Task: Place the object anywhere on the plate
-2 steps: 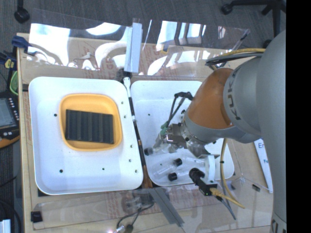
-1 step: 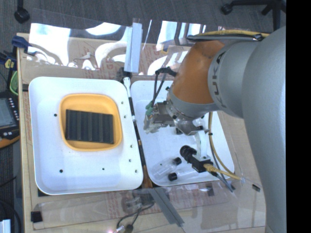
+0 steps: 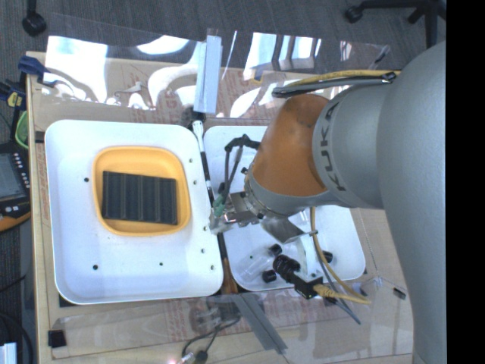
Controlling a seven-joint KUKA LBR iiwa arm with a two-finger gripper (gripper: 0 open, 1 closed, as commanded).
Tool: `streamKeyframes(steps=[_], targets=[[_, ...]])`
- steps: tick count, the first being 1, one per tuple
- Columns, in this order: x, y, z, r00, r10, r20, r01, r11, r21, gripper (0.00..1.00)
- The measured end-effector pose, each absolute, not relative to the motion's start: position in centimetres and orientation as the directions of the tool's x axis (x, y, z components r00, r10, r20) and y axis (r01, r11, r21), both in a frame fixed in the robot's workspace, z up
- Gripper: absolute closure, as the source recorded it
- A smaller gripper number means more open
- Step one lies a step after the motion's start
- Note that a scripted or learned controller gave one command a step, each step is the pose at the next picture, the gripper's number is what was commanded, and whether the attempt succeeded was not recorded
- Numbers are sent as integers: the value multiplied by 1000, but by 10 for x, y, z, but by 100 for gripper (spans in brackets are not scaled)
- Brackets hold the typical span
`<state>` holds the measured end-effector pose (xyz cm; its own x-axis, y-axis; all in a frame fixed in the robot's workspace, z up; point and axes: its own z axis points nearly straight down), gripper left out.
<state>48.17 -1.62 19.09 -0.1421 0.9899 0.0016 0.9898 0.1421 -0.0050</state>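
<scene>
A yellow plate (image 3: pixel 141 163) with rounded corners lies in the middle of the left bin (image 3: pixel 68 264). On it rests a dark grey ribbed rectangular object (image 3: pixel 140 197), covering most of its centre. My gripper (image 3: pixel 222 217) hangs low at the left edge of the right bin (image 3: pixel 345 237), beside the wall between the two bins. The orange wrist band and grey arm cover much of the right bin. Something small and greenish shows at the gripper's tip, too small to identify.
A grey metal bar (image 3: pixel 207 74) stands upright behind the gap between the bins. Shiny clear sheeting lines the back of the bench. Devices and cables sit off the bench's left edge (image 3: pixel 11 180).
</scene>
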Motion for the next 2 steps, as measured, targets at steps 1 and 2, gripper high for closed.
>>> streamKeyframes(steps=[1, 2], targets=[[482, -16, 191, -142, 990, 1, 990, 142, -5, 0], [558, -36, 191, -243, 970, 1, 970, 243, -4, 0]])
